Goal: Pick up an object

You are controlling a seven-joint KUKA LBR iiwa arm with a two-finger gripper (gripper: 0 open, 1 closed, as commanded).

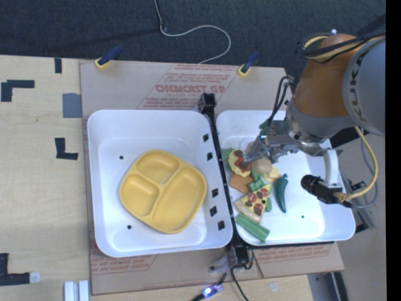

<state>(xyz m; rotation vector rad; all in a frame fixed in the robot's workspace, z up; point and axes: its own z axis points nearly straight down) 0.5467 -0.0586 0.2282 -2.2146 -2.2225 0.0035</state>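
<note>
Camera view: tool [258,157] over toy food [254,190].

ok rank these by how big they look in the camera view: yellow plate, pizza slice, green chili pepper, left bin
1. left bin
2. yellow plate
3. pizza slice
4. green chili pepper

The last two look close in length, with the pizza slice wider, so that order is less sure.
</note>
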